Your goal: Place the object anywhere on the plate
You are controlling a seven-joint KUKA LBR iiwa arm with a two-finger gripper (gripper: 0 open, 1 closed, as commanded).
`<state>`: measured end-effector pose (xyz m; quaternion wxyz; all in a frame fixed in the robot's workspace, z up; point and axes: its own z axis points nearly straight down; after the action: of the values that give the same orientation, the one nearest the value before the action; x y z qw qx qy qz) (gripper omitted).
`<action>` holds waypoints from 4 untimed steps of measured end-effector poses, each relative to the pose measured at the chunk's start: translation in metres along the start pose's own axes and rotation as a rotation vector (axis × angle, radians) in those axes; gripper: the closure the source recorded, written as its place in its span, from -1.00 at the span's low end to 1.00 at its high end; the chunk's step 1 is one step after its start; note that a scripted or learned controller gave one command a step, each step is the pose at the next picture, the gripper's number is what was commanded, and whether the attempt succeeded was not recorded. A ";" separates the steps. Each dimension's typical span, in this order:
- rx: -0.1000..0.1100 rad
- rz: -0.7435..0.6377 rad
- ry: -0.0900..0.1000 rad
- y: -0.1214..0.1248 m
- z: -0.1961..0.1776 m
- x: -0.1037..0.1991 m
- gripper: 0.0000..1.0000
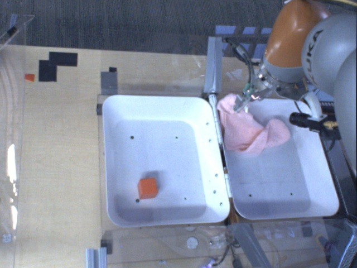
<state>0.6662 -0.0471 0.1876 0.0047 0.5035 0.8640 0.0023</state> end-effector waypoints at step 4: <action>-0.005 -1.058 0.001 -0.009 -0.053 0.151 1.00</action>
<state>0.5837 0.0800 0.2396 0.0059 -0.0012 1.0000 0.0017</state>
